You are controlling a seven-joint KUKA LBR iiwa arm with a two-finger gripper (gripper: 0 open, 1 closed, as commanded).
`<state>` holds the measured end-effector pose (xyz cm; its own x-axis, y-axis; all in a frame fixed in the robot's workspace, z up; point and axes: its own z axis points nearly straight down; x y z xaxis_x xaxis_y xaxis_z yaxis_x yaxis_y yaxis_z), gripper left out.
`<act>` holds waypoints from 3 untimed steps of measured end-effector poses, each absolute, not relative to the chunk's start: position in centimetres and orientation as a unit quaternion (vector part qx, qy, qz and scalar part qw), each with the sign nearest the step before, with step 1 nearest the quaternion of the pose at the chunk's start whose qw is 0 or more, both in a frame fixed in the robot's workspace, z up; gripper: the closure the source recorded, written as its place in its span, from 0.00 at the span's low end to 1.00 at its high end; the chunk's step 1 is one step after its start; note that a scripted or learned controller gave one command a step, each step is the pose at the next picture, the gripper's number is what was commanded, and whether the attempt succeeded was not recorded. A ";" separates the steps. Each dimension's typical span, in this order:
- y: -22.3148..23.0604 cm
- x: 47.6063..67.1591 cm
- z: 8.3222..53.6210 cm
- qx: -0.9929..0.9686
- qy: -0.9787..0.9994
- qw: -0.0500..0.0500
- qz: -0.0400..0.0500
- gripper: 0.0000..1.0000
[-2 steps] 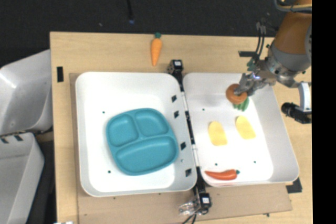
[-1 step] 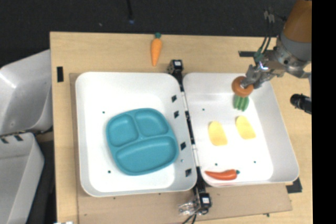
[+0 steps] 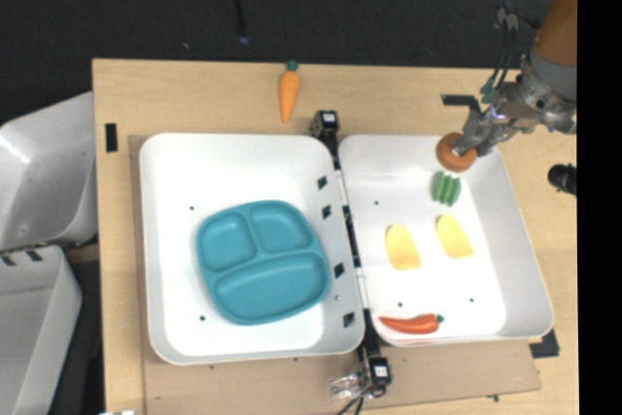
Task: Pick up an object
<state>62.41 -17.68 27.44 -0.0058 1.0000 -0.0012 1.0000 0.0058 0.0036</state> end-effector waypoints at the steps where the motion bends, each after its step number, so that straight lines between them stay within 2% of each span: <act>1: -13.3 61.0 27.2 0.705 0.709 0.000 0.000 1.00; 2: -8.1 61.3 27.2 0.705 0.709 0.000 0.000 1.00; 3: -3.2 60.4 25.5 0.705 0.709 -0.001 0.000 1.00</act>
<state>60.41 -3.24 25.49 -0.0057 1.0000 0.0006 1.0000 0.0057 -0.0010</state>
